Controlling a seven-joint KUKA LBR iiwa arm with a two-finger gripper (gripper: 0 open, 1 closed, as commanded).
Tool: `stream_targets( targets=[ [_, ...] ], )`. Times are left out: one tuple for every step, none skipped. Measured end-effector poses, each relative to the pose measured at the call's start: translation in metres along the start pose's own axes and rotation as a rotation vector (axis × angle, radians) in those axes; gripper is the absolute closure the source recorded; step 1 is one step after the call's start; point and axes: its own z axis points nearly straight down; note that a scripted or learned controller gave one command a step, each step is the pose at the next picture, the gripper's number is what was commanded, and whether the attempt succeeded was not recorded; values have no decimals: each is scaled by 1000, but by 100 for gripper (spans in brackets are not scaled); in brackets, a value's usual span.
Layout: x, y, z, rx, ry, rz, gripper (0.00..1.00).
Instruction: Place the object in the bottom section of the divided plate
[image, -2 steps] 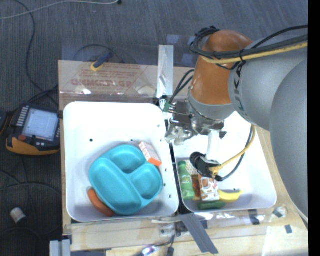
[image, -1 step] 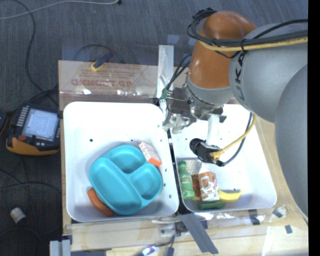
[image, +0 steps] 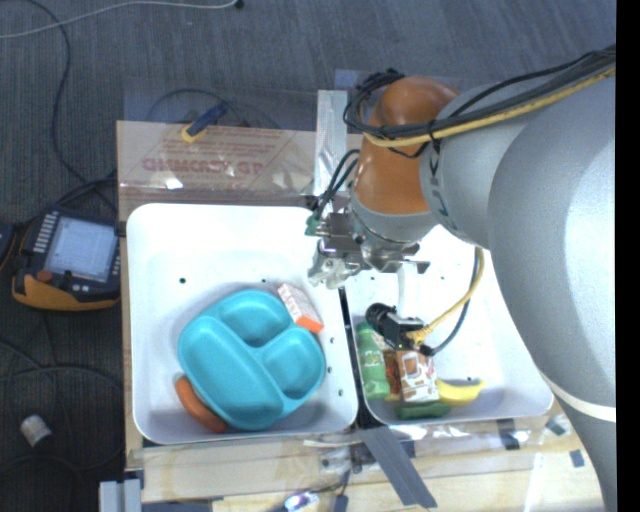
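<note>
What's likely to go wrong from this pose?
1. The tool sits over the wall between the two bins, so a straight descent may hit the rim.
2. The items in the right bin (green bottle, brown packet, banana) are packed together; a grasp may catch two or slip.
3. The blue plate rests on an orange thing and may rock when loaded.
</note>
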Motion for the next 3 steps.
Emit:
stream_targets(
  targets=[
    [33, -19, -104, -3, -1, 85, 100],
    [32, -19, -104, -3, -2, 85, 0],
    [32, -18, -110, 4, -8, 86, 100]
  ],
)
